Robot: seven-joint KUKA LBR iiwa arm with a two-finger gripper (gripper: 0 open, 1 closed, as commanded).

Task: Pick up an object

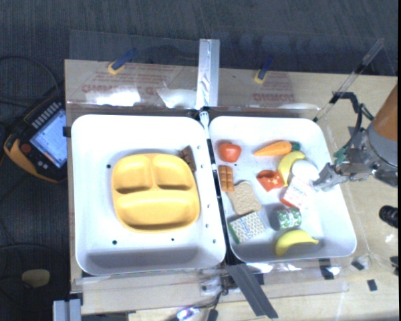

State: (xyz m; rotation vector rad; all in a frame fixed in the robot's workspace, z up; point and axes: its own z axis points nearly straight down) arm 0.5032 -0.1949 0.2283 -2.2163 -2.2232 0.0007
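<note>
Gripper (pixel 326 177) is hanging over the right rim of the right bin (pixel 267 127), at the frame's right; finger opening: cannot tell, nothing visibly held. Just left of it a red-and-white carton (pixel 297 195) is lying against a white ball (pixel 303 171). Carrot (pixel 275 148), tomato (pixel 229 152), bread slice (pixel 244 197) and banana (pixel 295 241) are crowding that bin. Yellow tray (pixel 155 190) is sitting in the left bin (pixel 93 179).

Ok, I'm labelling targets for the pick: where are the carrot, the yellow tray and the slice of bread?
carrot (pixel 274 148), camera view, middle of its orange body.
yellow tray (pixel 156 190), camera view, the large front compartment.
slice of bread (pixel 244 197), camera view, centre of its face.
</note>
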